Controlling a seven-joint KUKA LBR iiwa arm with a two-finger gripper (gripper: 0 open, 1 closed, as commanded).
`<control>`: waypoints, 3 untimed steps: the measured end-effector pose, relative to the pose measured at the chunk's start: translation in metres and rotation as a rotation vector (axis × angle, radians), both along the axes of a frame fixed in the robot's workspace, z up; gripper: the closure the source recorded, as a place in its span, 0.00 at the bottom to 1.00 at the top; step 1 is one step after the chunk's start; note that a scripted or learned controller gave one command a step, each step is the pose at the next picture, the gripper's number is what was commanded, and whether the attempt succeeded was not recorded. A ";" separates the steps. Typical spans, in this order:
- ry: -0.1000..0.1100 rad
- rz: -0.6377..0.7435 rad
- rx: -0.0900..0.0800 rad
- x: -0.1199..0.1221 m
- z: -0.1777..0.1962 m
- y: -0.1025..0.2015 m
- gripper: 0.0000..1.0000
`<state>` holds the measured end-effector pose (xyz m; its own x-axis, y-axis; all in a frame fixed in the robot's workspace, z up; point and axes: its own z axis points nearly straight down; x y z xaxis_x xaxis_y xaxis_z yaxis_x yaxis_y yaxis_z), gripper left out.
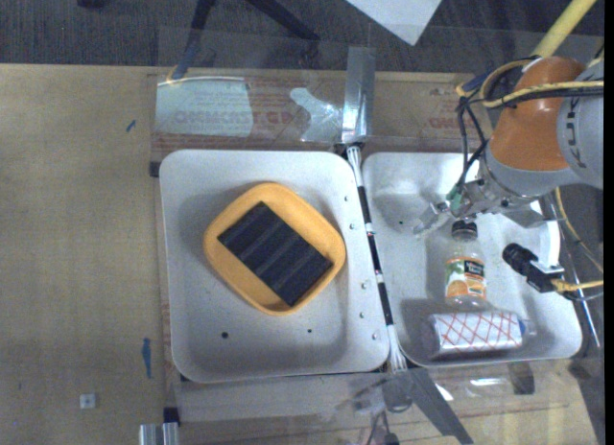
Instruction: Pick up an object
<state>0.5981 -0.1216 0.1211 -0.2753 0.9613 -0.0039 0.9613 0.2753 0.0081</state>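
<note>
A small bottle (466, 278) with an orange label and a black cap lies in the right bin (403, 184), cap pointing to the far side. Close to that bin's near wall lies a white packet (477, 331) with a red criss-cross pattern. My gripper (431, 219) hangs low over the right bin's middle, just left of and beyond the bottle's cap; nothing shows in it. In the left bin (192, 338) sits a yellow rounded tray-like object (273, 246) with a black ribbed top.
The two bins meet at a ridge (372, 251) down the middle. A clear taped panel (249, 112) and a metal bracket (359, 98) stand behind the bins. Bare wooden bench (77, 242) stretches to the left.
</note>
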 end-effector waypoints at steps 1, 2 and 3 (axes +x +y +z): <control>0.002 0.067 -0.001 -0.037 0.014 -0.020 0.00; -0.033 0.164 -0.011 -0.062 -0.023 0.006 0.00; -0.038 0.162 -0.012 -0.060 -0.013 0.006 1.00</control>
<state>0.5378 -0.1160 0.1083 -0.4260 0.9043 -0.0280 0.9035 0.4268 0.0395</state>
